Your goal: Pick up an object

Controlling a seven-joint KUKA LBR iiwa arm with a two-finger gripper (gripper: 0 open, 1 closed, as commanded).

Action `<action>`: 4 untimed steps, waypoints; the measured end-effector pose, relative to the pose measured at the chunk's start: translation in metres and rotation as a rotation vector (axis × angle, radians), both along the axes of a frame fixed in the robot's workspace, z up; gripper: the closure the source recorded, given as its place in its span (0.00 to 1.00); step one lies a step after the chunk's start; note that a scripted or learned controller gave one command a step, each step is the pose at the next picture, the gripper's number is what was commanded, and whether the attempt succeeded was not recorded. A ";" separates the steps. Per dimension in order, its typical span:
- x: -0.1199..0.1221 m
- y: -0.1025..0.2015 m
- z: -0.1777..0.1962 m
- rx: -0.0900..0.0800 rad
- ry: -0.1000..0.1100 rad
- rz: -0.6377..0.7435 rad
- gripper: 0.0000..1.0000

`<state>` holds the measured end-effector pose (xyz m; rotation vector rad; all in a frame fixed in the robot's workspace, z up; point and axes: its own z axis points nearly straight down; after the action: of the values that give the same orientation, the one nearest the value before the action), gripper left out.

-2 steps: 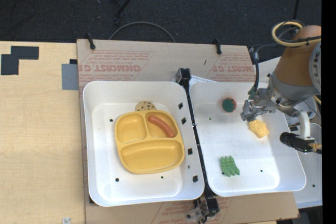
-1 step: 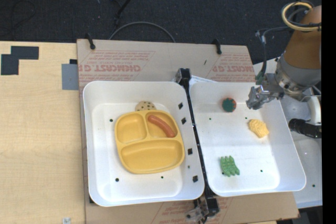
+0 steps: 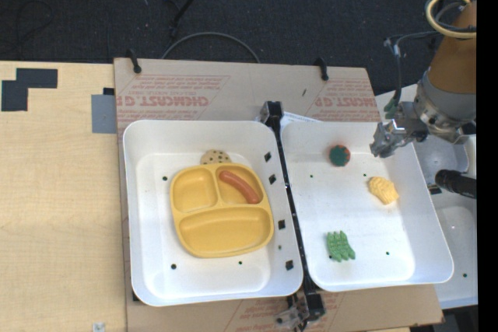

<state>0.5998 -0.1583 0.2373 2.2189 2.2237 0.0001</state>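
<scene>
Gripper [image 3: 384, 142] at the right bin's [image 3: 436, 268] upper right rim, nothing seen in it.

Whether its fingers are apart I can't tell. The green-red ball [image 3: 339, 155] lies nearest, toward its 8 o'clock; the yellow piece [image 3: 383, 190] sits at 6 o'clock, long axis slanting 10-to-4; the green piece [image 3: 339, 246] farther, near 7.

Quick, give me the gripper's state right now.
Gripper: cannot be told; it sits at the right bin's far right edge, with nothing visibly held.
</scene>
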 end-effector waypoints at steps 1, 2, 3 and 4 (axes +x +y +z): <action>-0.005 0.057 0.006 0.002 0.003 0.002 1.00; -0.011 0.113 -0.006 0.002 0.005 0.002 1.00; -0.008 0.162 0.002 0.002 0.003 0.002 1.00; -0.013 0.212 0.003 0.001 0.004 0.003 1.00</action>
<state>0.5867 0.0534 0.2402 2.2187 2.2290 -0.0032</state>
